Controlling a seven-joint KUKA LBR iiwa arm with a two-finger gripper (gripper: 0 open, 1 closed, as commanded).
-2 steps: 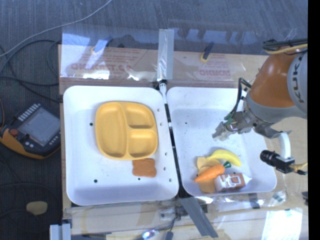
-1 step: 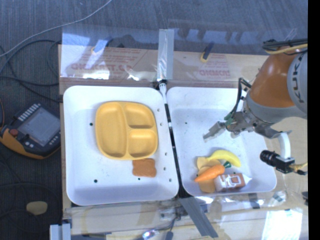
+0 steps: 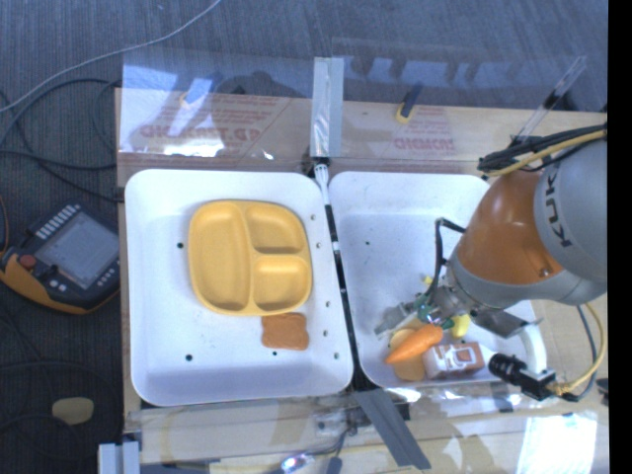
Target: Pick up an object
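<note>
My gripper (image 3: pixel 427 316) is low in the right bin (image 3: pixel 395 225), under the orange band of the arm. It sits right above a pile of small objects at the bin's front. An orange carrot (image 3: pixel 413 344) lies just below the gripper, touching or nearly touching it. A small brown and white box (image 3: pixel 455 359) rests to the carrot's right. A bit of green and yellow shows at the gripper's tip. The arm's wrist hides the gripper's upper part.
The left bin (image 3: pixel 158 294) holds a yellow divided plate (image 3: pixel 250 257) and a small orange-brown toast-like piece (image 3: pixel 285 332) near its front. A raised divider (image 3: pixel 336 265) separates the two bins. Cables and a pendant lie on the floor to the left.
</note>
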